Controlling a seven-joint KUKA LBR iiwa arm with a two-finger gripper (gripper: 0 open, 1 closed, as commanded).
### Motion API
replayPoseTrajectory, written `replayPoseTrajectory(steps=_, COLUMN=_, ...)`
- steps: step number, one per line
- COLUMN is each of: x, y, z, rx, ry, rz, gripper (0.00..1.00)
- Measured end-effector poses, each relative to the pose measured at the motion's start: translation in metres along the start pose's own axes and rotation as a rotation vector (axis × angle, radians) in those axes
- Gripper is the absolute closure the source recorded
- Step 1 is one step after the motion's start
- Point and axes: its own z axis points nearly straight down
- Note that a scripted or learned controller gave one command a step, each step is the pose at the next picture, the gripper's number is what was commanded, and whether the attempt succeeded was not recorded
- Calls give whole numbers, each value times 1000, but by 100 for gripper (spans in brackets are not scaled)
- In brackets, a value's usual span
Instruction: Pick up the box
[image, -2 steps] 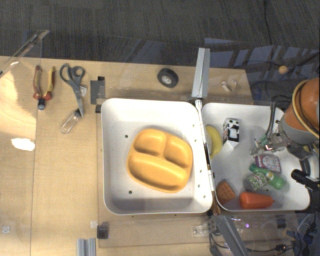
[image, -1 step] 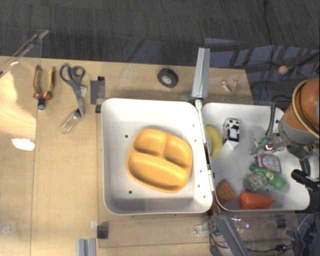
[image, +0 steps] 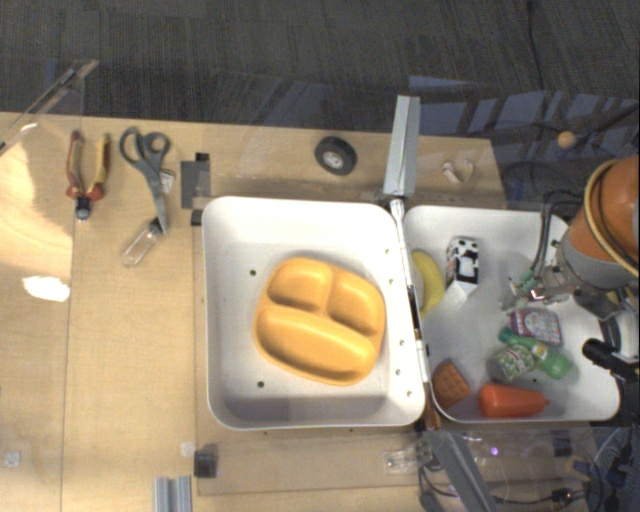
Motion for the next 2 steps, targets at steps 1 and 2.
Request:
replayPoseTrajectory(steps=1, x=0, y=0, z=0, rx=0, ry=0, rz=0, gripper=0)
replayPoseTrajectory(steps=2, x=-4, y=12, z=0, rx=4, ry=0, rz=-66, gripper=0)
